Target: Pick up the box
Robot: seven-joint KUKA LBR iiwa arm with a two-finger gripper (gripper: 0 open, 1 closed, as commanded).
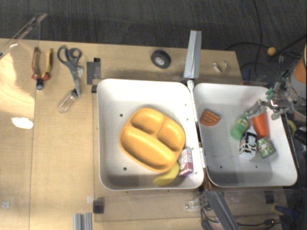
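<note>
The wooden bench (48,152) carried the left bin (111,92), and the right bin (221,163) sat touching its right rim. The grey arm (298,80) came in well to the right of the left bin, over the other bin's far right corner. A big yellow-orange loaf-shaped thing (152,139) filled the middle of the left bin. The gripper (266,104) hung above the right bin, just over an orange-red item (260,125) and a green bottle (239,128); whether it was released or clenched could not be told, and nothing was seen in its grasp. The small pink box (186,161) lay inside the left bin, against its right wall near the front corner, beside a yellow banana (167,177). Scissors (72,66) lay left of the left bin.
</note>
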